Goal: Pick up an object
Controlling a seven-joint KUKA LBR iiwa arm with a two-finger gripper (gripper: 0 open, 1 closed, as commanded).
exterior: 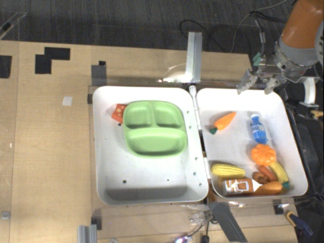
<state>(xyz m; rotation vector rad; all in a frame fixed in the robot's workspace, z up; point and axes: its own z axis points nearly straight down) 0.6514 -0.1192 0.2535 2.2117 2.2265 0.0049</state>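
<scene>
Gripper point(258, 83) spread wide, holding nothing, poised over right bin's point(283, 105) far rim, seemingly ready to descend. Carrot point(224, 121) lying loose just nearward, apart from clutter, probably easiest pick.

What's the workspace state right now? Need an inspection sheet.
Surface: wooden bench bearing two white bins, left bin and right bin, side by side.
Job's things: right bin holds a carrot, blue bottle, orange pumpkin, corn cob, banana, sauce bottle.
Clutter: green divided plate in the left bin, a red item at its edge.
Grippers: gripper open, above the right bin's far rim, holding nothing.
Cables: black cables on the floor beyond the bench.
Surroundings: dark floor.
</scene>
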